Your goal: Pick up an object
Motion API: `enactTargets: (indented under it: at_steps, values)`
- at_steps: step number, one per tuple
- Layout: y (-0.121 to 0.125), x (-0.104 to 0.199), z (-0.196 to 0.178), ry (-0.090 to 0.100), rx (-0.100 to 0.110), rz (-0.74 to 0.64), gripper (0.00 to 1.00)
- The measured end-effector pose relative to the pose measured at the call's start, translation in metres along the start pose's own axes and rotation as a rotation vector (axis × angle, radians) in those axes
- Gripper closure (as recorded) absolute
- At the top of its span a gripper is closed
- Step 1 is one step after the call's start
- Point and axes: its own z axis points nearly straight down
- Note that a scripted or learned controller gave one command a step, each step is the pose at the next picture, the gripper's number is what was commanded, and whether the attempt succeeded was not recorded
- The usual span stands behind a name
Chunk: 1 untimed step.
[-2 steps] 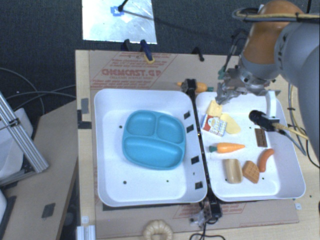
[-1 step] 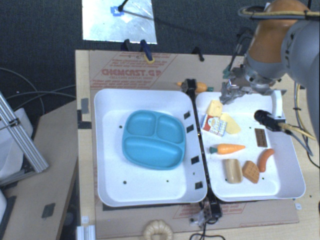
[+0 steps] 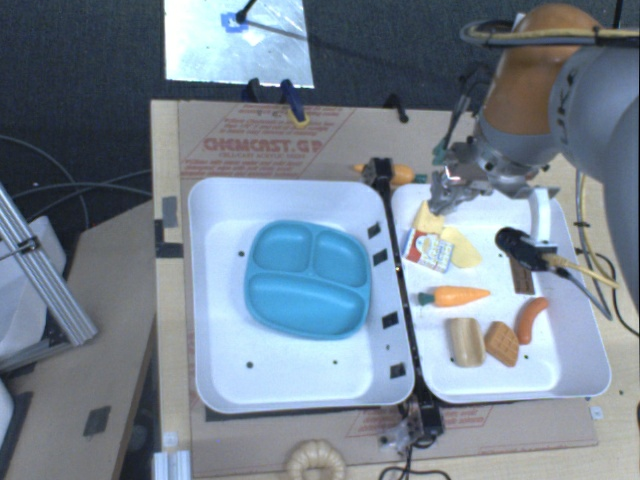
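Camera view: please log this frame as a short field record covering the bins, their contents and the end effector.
left bin: blue plate
right bin: cheese, carton, carrot, sausage, cracker, tan roll
end effector: over the right bin's far left corner, just beyond the cheese
held object: cannot tell
task state: no object seen lifted
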Motion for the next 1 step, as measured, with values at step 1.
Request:
enactTargets:
  at_steps: [1]
  values:
    - [0.0092,-0.007,0.0088,-0.001,-0.001,0.004,1.0]
